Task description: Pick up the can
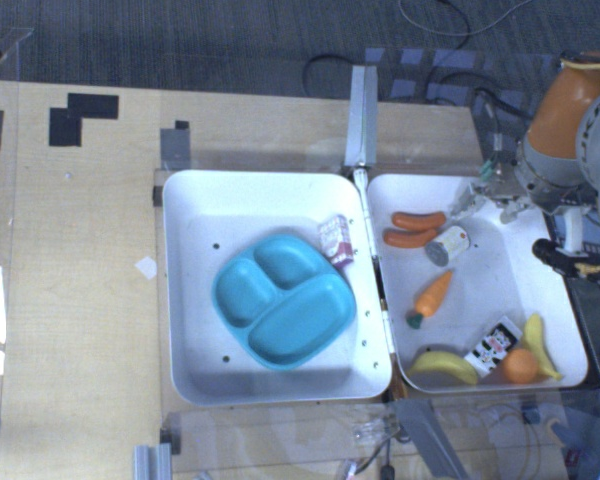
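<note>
**benchwatcher:** ok, rundown, big stuff first. Wooden bench (70, 298) with two white bins side by side. The left bin (195, 368) has a blue divided plate (285, 303) sitting roughly in the middle, tilted diagonally, plus a small crinkly wrapper packet (337, 241) touching the plate's far right corner, close to the wall between the bins. The right bin (555, 298) has all the little stuff.

**tinkerfox:** where's the arm? And the can?

**benchwatcher:** The arm (570, 118) comes in from the right, orange band up top, hanging over the far right corner of the right bin. The gripper (490, 196) is just above the far rim there. Can't tell if it's spread or closed, too small and cluttered, and I see nothing in it.

The can (448, 245) is lying on its side in the far half of the right bin, grey end facing near-left. It's just right of two hot dogs (412, 229), touching or nearly so, and near the gripper but apart from it.

**tinkerfox:** rest of that bin?

**benchwatcher:** A carrot (432, 295) in the middle, just near of the can. Along the near wall: a banana (445, 367), a black-and-white box (493, 345), an orange (520, 366) and a second banana (538, 346) bunched in the right corner.
</note>
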You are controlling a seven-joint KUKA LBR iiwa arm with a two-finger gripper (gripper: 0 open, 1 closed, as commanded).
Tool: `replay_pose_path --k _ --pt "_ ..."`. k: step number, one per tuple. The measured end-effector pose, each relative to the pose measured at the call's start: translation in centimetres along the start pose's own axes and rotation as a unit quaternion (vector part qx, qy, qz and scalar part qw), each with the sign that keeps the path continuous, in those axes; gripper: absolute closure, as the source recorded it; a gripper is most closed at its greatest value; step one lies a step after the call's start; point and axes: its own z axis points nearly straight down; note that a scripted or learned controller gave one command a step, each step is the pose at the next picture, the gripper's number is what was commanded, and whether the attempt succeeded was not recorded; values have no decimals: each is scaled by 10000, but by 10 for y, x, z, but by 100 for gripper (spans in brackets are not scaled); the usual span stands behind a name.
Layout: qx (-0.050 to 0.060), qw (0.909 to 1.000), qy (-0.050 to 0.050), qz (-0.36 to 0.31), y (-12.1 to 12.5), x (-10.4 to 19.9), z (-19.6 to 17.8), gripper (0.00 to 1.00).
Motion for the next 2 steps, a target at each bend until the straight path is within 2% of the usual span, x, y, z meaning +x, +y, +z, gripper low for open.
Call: replay_pose_path --k 1,2 --pt "42 9989 18 475 4 26 14 0" --pt "45 9990 18 438 0 55 14 0"
